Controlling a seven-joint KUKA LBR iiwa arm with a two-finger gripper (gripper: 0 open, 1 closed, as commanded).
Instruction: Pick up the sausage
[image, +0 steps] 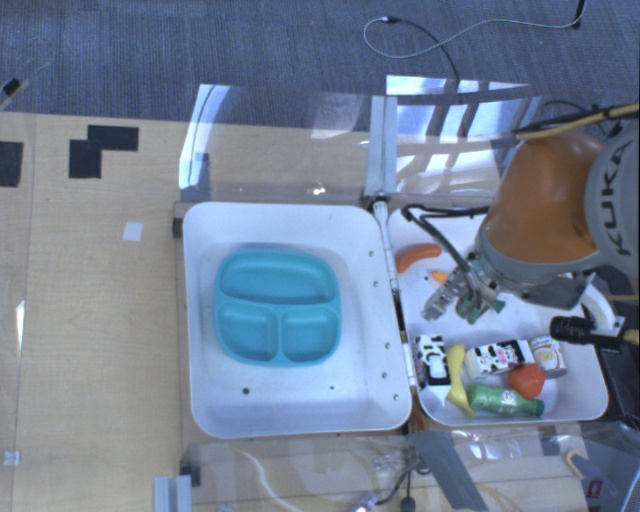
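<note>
So the target was the small orange-red sausage (417, 257), lying on its own near the back-left corner of the right-hand shallow white bin (590, 405), just beside the divider between the two bins. Nothing was touching it, which I'd call lucky, since the rest of the clutter sat well apart along the front edge: a yellow banana-shaped piece (456, 377), a green bottle lying on its side (505, 402), a red tomato-like ball (527, 380), a small white carton with black print (497, 356) and a black-and-white patterned block (432, 360).

The two-finger gripper (462, 295) hung low over the middle of that bin, a bit in front and to the right of the sausage, apart from it and holding nothing. Honestly the metal fingertips were a blurry tangle from this angle, so I couldn't tell if they were spread or pressed together.

My take on doing this well: slide back and left until centred over the sausage, turn the wrist so the fingers close across its short width rather than along its length, and come straight down. The bin wall right next to it looked like the main risk, as one finger could catch on the rim or nudge the sausage into the corner.

Pose-wise, the grey arm reached in from the right with its fat orange band (540, 205) looming over the bin's back half, wrist pointing down and slightly left. The blue three-compartment plastic tray (277, 318) sat in the left white bin (230, 415), not involved.
</note>
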